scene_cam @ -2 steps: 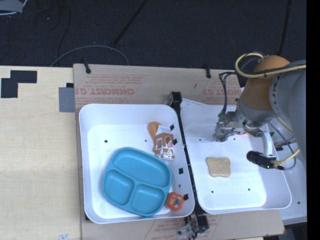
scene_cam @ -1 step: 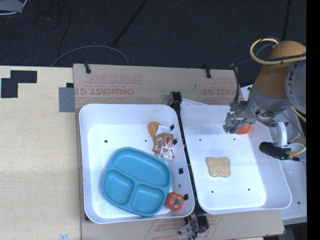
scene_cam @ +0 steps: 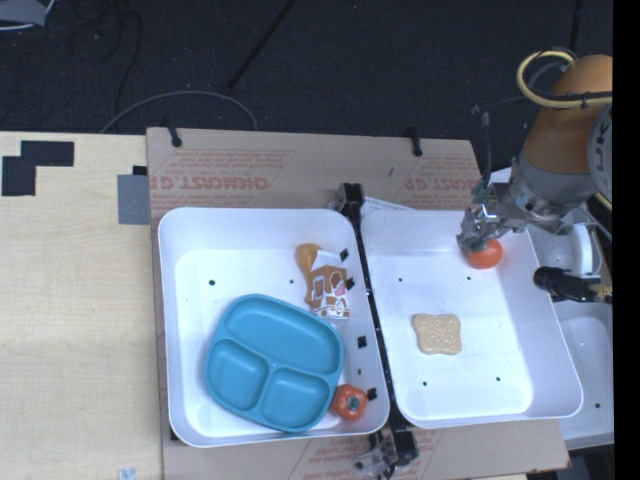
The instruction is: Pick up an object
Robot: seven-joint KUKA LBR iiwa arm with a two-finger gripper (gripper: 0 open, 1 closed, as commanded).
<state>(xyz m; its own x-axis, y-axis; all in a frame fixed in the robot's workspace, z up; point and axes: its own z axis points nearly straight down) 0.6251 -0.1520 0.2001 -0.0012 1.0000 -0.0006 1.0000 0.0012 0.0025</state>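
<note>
The claw [scene_cam: 482, 236] covers the upper part of a small red-orange tomato [scene_cam: 486, 256] directly beneath it in the right bin [scene_cam: 560, 368]. Whether it is spread or pinching cannot be determined. The tomato appears round and glossy.

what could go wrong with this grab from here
The gripper sits over a small round red object near the right bin's far wall; something that round could roll or squirt out as the fingers close. With the wall so close, the gripper may also bump it. Whether the object is actually held isn't visible.
</note>
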